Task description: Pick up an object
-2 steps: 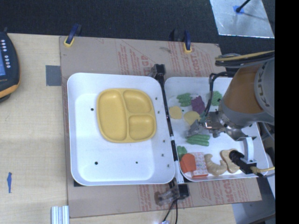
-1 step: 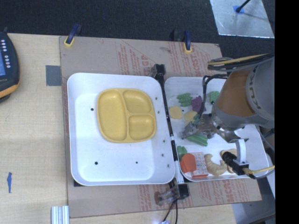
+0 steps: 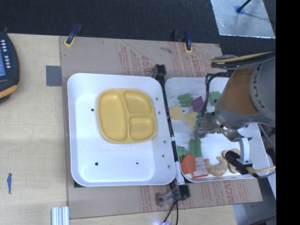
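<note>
The right bin [image 3: 255, 137] holds several small toy foods: a green piece [image 3: 185, 99], a purple piece [image 3: 198, 103], two pale yellow pieces [image 3: 176, 112] [image 3: 190, 118], a green vegetable [image 3: 195, 147], an orange-red piece [image 3: 188, 164] and a tan piece [image 3: 218, 167]. My gripper [image 3: 201, 128] reaches down into the middle of this bin, just below the yellow piece and above the green vegetable. The wrist hides whatever lies directly under it.
The left bin [image 3: 84, 163] carries a yellow divided plate [image 3: 126, 115] in its upper half. A black divider with clamps [image 3: 167, 125] runs between the bins. The grey and orange arm [image 3: 243, 97] covers the right bin's upper right part.
</note>
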`<state>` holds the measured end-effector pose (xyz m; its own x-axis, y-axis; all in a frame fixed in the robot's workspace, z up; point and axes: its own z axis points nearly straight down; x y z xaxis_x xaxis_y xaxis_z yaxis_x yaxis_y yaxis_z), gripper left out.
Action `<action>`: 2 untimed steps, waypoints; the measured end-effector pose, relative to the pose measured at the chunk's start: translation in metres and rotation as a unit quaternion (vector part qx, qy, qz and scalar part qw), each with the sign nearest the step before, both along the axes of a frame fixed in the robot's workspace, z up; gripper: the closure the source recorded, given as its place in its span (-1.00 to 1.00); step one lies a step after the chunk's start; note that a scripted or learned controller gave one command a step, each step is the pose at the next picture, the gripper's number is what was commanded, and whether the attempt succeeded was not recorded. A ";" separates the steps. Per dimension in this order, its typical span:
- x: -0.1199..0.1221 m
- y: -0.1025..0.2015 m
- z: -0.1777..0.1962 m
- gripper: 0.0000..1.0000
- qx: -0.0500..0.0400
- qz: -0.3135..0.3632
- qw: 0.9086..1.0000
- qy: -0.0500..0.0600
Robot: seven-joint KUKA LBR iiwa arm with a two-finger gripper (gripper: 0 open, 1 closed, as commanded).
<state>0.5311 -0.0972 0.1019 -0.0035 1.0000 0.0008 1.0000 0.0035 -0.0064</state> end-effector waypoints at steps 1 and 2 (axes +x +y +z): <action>0.000 0.000 0.000 -1.00 0.000 0.000 1.000 0.000; -0.058 -0.004 -0.006 -1.00 0.001 -0.001 1.000 0.001</action>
<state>0.4727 -0.1017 0.0956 -0.0019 1.0000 0.0021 1.0000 0.0019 -0.0088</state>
